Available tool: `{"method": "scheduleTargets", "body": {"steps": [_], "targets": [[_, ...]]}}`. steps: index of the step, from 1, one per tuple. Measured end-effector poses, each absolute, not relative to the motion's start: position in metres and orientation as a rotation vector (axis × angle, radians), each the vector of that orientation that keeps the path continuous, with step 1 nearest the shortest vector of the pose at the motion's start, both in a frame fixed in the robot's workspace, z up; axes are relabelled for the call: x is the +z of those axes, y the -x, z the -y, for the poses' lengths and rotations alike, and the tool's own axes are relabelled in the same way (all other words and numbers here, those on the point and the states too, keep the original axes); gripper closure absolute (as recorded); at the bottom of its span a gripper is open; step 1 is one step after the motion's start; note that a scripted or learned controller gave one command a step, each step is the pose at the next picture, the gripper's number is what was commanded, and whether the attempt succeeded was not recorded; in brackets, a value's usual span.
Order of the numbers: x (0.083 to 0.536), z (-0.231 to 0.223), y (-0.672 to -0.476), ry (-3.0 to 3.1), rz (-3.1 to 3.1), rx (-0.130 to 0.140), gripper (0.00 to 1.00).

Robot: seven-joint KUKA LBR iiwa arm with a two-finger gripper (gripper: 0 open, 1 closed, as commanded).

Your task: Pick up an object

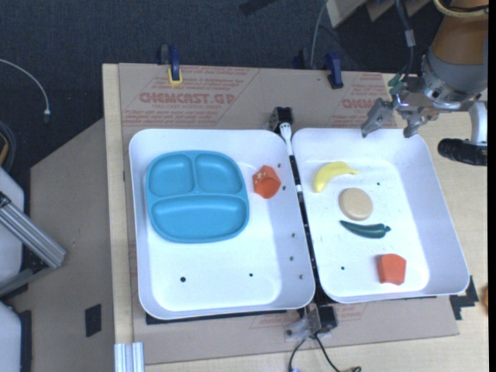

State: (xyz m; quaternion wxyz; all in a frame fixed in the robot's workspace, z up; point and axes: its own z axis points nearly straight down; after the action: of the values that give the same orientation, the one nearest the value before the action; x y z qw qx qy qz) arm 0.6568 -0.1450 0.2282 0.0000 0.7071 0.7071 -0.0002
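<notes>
Dark carpet is surrounding a bench (232, 91) topped with printed cardboard, on which two shallow white bins are sitting side by side. The gripper (393, 122) is hovering over the far rim of the right bin (434, 208), at about one o'clock of that bin, its two fingers spread wide apart and gripping nothing. The nearest candidate, a yellow banana (332, 174), is lying toward seven o'clock from the gripper, its long axis running roughly from eight to two o'clock. Just past it, toward six o'clock, a tan round piece (356, 203) is resting, then a dark green chili pepper (366, 228), then an orange block (392, 269) near the front edge. The left bin (209, 285) is holding a blue divided plate (198, 196) and, at the plate's three o'clock, a small red-orange piece (266, 183). Judging from this, a short descent toward the banana is looking like the likeliest move.
</notes>
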Motion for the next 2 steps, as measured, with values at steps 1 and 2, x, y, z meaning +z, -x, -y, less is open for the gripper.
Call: {"method": "scheduleTargets", "body": {"steps": [1, 2], "targets": [[0.169, 0.151, -0.650, -2.227, -2.225, -0.007, 0.00], [0.120, 0.142, -0.652, -2.224, -2.227, -0.006, 0.00]]}}
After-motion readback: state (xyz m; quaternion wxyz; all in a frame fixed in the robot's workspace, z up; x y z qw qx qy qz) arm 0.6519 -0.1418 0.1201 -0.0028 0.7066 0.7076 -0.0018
